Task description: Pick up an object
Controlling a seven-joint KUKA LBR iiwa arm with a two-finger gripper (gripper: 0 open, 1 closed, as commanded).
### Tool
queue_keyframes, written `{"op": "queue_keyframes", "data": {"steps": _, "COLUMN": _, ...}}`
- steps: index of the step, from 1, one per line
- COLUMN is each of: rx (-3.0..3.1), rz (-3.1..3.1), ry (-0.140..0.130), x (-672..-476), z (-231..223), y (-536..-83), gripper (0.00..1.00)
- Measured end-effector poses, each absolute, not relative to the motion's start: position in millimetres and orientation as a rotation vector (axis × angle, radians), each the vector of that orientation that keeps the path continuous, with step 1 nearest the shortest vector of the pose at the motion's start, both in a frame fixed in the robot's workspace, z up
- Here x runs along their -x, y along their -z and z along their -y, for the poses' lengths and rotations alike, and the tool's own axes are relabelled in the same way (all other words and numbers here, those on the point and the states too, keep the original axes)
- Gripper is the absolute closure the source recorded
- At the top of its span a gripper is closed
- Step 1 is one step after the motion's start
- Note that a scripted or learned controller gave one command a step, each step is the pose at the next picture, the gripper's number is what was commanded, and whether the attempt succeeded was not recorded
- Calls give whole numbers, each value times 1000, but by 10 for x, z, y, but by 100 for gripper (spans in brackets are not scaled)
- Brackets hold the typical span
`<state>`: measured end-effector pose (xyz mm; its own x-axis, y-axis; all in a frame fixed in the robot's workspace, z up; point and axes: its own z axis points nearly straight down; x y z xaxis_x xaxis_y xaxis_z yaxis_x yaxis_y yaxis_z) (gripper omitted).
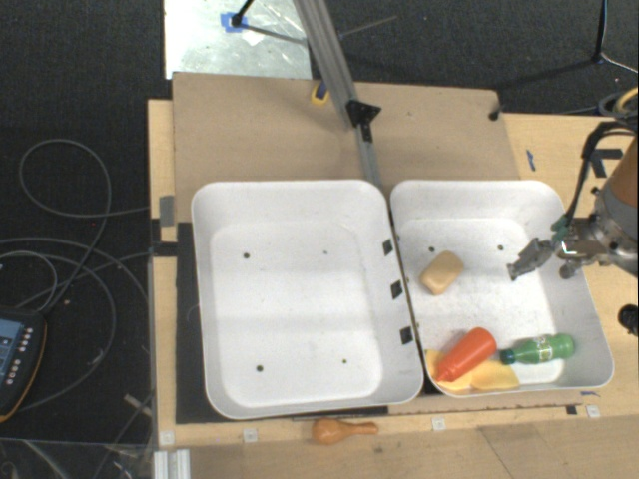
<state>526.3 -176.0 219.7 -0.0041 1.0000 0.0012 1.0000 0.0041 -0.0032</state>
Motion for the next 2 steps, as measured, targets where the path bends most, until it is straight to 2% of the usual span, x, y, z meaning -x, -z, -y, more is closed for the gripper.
{"op": "queue_keyframes", "data": {"steps": 1, "rx": 2219, "rz": 2225, "ry": 2, "x": -5273, "z": 1759, "y": -2219, "gripper": 0}}
{"op": "queue_keyframes", "data": {"steps": 2, "rx": 2216, "rz": 2222, "ry": -1, "x": -5344, "z": 1699, "y": -1750, "gripper": 0}}
